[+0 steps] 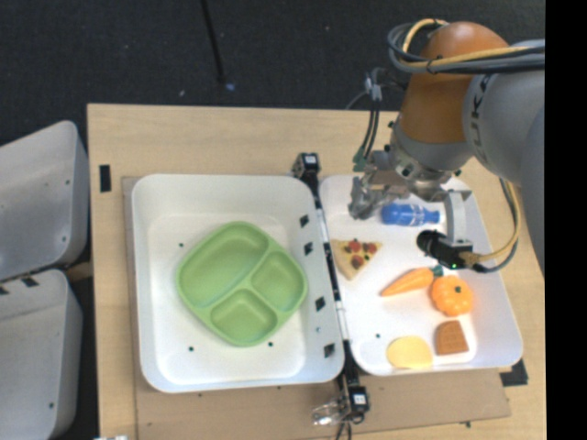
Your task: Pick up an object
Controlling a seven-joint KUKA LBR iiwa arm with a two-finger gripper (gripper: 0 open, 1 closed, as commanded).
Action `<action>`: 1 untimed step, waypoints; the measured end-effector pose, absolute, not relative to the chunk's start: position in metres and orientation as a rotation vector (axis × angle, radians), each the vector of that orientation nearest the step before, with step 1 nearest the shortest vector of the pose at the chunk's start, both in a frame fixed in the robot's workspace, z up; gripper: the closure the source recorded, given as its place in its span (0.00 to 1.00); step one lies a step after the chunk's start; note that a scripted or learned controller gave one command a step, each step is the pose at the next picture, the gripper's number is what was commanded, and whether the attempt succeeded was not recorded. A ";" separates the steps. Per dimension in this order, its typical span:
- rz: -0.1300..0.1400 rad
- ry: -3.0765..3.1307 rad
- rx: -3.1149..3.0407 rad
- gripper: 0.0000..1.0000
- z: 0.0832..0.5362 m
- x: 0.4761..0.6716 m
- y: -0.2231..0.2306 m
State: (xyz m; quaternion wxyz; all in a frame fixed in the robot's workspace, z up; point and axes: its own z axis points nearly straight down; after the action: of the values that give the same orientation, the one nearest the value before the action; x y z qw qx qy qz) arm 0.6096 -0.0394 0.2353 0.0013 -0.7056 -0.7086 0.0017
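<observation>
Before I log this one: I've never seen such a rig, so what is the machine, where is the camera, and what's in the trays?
One camera looks down at a slant on a wooden bench. The grey and orange machine is a robot arm reaching in from the right; its gripper hangs low over the right bin, by a blue bottle. Nothing visibly sits between its fingers. That bin also holds toy food: a pizza slice, a carrot, an orange pumpkin, a yellow disc and a brown cracker. The left bin holds a green divided plate.
</observation>
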 end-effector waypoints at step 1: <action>0.003 -2.226 -2.212 1.00 0.243 0.591 0.002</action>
State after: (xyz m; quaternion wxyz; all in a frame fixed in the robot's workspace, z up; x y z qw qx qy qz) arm 0.5907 0.0017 0.2427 0.0018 -0.7049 -0.7093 0.0010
